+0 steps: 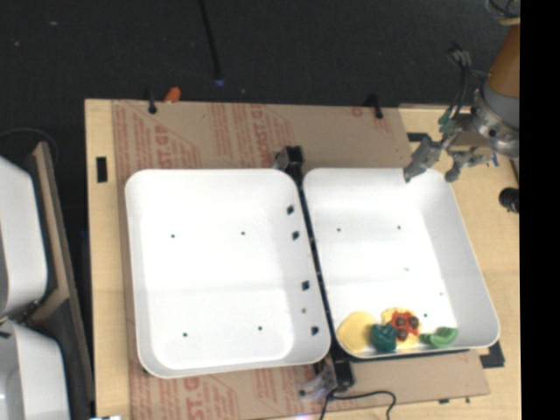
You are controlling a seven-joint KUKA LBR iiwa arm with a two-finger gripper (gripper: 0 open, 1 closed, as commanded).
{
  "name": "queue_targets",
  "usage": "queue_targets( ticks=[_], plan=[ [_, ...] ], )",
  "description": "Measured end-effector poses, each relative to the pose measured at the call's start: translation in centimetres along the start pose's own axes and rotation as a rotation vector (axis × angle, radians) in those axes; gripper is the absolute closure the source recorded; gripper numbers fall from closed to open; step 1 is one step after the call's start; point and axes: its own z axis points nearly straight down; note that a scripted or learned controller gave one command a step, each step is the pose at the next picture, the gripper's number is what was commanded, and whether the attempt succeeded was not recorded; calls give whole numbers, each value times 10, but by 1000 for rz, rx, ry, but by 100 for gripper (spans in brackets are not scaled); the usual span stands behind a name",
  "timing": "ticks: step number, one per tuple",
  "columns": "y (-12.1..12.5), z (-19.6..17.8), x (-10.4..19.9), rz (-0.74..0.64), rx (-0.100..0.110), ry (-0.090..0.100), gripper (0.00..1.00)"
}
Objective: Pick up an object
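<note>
Several small toys lie bunched in the near corner of the right bin [455,234]: a pale yellow round piece [353,328], a teal lump [382,338], a red and orange piece [402,321] and a green piece [442,335]. My gripper [433,165] hangs above the bin's far right corner, far from the toys. Its two grey fingers [415,164] are spread apart with nothing between them. The arm's orange band [505,59] shows at the top right.
The left bin [140,261] sits beside the right one, joined by a black clip strip [306,261]. Both rest on a cardboard sheet [219,134] over the wooden bench. White containers [17,234] stand at the far left.
</note>
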Motion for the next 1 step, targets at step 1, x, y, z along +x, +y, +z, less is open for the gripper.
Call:
queue_targets(
  ticks=[1],
  plan=[
    [-102, 83, 33, 1, 7, 1, 0]
  ],
)
